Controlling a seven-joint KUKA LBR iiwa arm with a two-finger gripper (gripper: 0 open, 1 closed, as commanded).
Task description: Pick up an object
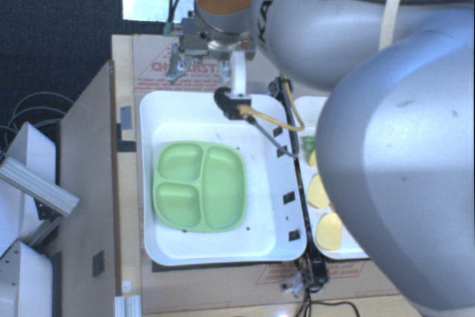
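A light green divided plate lies flat in the left white bin, toward its left side. In the right bin, two round yellow pieces peek out from under the arm, with a small green thing behind them. My gripper hangs below the orange band at the far edge of the left bin, over the printed cardboard and well behind the plate. Nothing is visible in it.
The big grey arm covers most of the right bin. A yellow cable runs from the wrist across the divider between the bins. Brown cardboard borders the left bin, with white and grey equipment at the far left.
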